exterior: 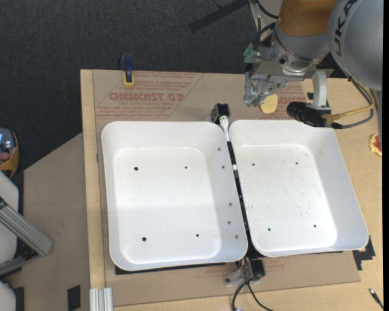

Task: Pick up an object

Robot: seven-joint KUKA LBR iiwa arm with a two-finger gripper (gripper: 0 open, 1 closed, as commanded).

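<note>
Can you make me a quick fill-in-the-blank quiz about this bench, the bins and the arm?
1. The bench bears ____ white bins.
2. The hand hangs beyond the far rim of the ____ bin.
3. The small object beside the hand is pale ____ in colour.
4. The band above the wrist is ____.

Missing words: two; right; yellow; orange

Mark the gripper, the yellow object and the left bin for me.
gripper (258, 97): camera view, between its fingertips.
yellow object (269, 104): camera view, its visible middle, behind the right bin.
left bin (109, 182): camera view, its left wall.
</note>
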